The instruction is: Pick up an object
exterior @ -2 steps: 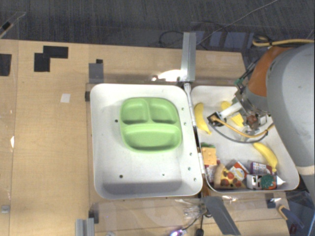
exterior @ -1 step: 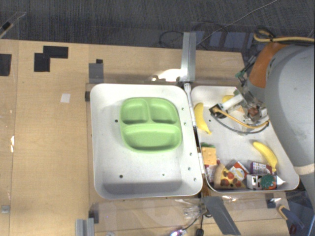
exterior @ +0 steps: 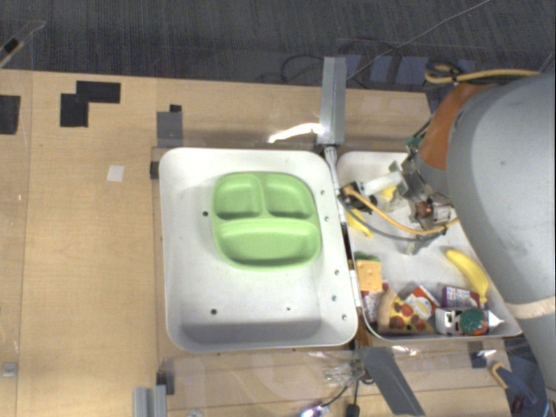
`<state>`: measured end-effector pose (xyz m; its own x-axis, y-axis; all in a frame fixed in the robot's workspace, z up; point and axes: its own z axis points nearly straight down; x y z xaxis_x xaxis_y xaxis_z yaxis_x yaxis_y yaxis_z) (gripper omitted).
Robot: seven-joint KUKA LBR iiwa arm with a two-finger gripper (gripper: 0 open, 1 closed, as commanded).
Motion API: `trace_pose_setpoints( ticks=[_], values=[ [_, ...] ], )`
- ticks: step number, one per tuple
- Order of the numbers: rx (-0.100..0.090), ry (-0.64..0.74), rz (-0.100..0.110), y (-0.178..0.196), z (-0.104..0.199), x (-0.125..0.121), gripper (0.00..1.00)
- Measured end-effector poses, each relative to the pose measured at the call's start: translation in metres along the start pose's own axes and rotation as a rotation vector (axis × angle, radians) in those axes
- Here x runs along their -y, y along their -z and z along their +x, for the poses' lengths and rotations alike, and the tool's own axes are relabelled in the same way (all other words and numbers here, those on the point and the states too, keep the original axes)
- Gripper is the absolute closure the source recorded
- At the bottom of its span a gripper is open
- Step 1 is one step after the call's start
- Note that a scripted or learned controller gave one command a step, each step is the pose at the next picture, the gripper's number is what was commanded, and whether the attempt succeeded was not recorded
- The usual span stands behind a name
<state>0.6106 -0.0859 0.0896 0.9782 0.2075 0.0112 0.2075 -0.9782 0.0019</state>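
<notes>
The gripper is reaching down into the right bin near its far edge, so the picking step seems under way. I cannot tell if it is gripping anything. Next it probably needs to close on one object, maybe the banana by the right edge.

- I see two white bins side by side on the bench: left bin, right bin.
- A green three-compartment tray lies flat in the left bin, near its centre.
- The grey arm enters from my right; its gripper sits low over the right bin's upper part, amid yellow cables.
- A banana, a cheese wedge and a pizza slice lie along that bin's near side.
</notes>
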Motion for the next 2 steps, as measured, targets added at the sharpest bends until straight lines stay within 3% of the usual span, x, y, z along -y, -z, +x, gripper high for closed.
trace_pose_setpoints(
  ticks=[1,2],
  values=[
    [0.006,-0.003,0.004,-0.002,0.048,-0.007,0.00],
    [0.008,-0.002,0.003,0.053,0.023,-0.002,0.00]
  ],
)
